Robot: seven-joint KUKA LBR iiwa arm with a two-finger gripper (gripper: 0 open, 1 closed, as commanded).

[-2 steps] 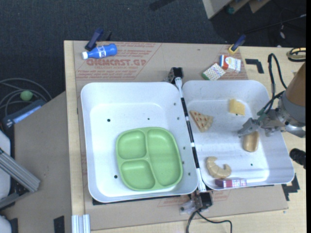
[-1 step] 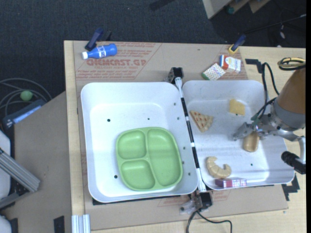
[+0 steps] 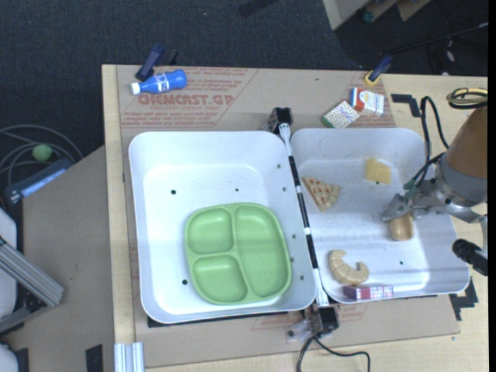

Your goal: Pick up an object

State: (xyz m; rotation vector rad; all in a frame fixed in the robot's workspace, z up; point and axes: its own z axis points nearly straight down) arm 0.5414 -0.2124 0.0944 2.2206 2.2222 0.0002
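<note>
Landmark: right bin (image 3: 353, 146), white and shallow, touching the left bin (image 3: 155, 161) along its left wall.
Gripper: gripper (image 3: 401, 214) low over the right bin's right half, directly over a small tan bread roll (image 3: 401, 229); whether it is spread or pinching the roll cannot be told.
Arm: grey arm (image 3: 465, 184) at the right bin's right wall.
Other food in the right bin: waffle wedge (image 3: 321, 193) near the left wall; pale yellow chunk (image 3: 378, 171) toward the back; croissant (image 3: 348, 267) near the front; small wrapped bar (image 3: 370, 291) at the front rim.
Left bin: green divided plate (image 3: 236, 253) lying flat.
</note>
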